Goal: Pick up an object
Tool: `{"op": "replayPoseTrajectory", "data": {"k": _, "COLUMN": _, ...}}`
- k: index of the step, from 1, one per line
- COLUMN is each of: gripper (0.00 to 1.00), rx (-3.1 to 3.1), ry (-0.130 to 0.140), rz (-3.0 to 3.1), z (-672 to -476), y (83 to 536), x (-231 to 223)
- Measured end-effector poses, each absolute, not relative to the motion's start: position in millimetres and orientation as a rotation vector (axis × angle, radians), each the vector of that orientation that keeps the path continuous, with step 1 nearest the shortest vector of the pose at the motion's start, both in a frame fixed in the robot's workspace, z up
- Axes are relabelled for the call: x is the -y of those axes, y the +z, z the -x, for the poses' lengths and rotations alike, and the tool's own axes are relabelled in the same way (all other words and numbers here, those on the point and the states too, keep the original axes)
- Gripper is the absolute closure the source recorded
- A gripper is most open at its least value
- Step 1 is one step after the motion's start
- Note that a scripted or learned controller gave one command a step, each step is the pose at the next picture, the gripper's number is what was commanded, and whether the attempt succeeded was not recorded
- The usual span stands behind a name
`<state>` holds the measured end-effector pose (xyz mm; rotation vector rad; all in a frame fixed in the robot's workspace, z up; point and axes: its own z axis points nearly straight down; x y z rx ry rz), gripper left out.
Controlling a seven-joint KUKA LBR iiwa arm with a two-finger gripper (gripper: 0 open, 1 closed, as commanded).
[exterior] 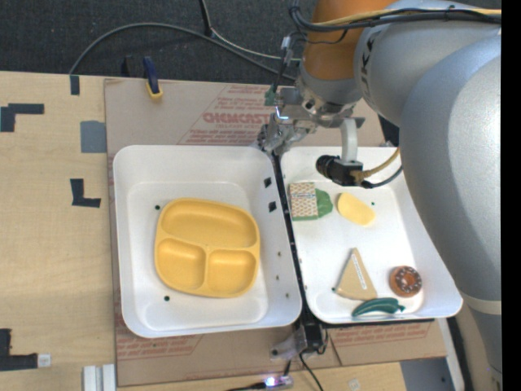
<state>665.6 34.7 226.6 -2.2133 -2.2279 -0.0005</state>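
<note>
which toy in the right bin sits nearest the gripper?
The tan patterned square overlapping a green piece, beside the divider; the yellow oval, wedge and donut lie farther.

Arm [456, 96] is finished in smooth grey, with large rounded housings. Glossy orange band [346, 15] is fitted above the wrist, black cables [301, 10] are looped beside it. Gripper [273, 140] is built of small bare-metal parts.

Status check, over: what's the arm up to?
Gripper over the bins' shared rim, nothing visibly held. Nearest: small patterned packet, yellow oval piece, right white bin. Nothing blocking.
</note>
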Motion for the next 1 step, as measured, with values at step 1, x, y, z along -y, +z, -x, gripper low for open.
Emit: {"op": "replayPoseTrajectory", "data": {"k": 1, "gripper": 1.00, "rx": 2.225, "ry": 0.004, "rz": 2.214, "z": -650.7, "y": 221.2, "x": -87.4}}
